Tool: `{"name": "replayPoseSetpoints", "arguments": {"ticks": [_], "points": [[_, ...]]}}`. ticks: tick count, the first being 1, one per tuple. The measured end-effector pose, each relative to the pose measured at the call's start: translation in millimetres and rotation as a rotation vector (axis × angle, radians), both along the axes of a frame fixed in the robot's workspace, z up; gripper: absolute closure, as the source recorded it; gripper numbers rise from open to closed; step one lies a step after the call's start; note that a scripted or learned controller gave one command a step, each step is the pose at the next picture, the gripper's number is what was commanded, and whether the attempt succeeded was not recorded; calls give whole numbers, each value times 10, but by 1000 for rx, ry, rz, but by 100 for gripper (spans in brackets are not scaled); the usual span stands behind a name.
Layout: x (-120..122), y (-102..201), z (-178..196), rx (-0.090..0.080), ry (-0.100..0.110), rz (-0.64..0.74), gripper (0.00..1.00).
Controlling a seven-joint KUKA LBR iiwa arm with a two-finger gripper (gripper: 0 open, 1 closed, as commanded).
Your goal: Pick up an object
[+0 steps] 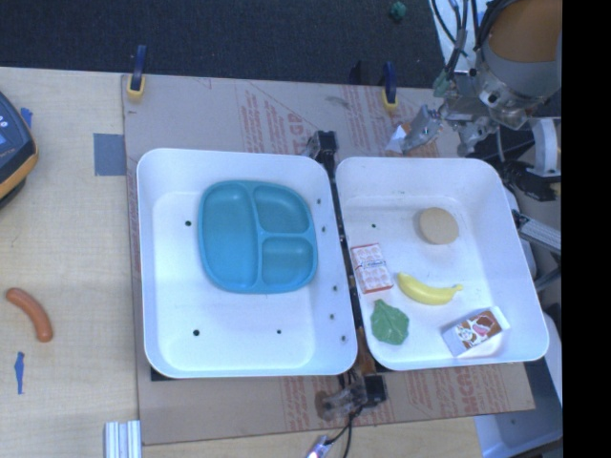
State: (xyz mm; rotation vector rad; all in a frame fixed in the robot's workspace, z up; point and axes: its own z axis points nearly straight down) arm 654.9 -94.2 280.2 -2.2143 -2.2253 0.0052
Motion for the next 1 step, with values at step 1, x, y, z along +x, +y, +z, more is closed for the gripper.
{"name": "replayPoseSetpoints", "arguments": {"ticks": [1], "points": [[-618,-294,-1263,0,2,-1,0]]}}
